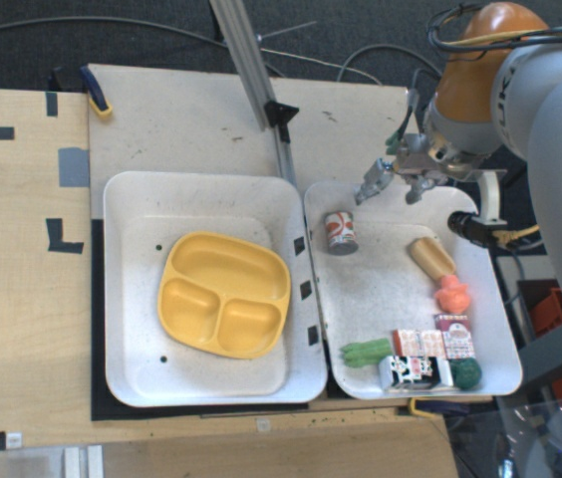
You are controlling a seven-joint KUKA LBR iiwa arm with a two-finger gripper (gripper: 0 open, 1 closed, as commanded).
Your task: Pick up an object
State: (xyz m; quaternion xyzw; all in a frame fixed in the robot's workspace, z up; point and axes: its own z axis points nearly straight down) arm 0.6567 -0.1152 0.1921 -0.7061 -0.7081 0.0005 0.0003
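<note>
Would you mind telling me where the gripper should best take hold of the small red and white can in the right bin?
Probably across the round body of the can, coming down from above. It seems to lie alone near the right bin's upper left corner, apart from other items, leaving room beside it for the gripper.

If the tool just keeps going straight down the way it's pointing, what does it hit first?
Probably bare floor of the right bin, near its top edge. The tool hangs apart from the can, which lies to its lower left. Depth is hard to judge.
</note>
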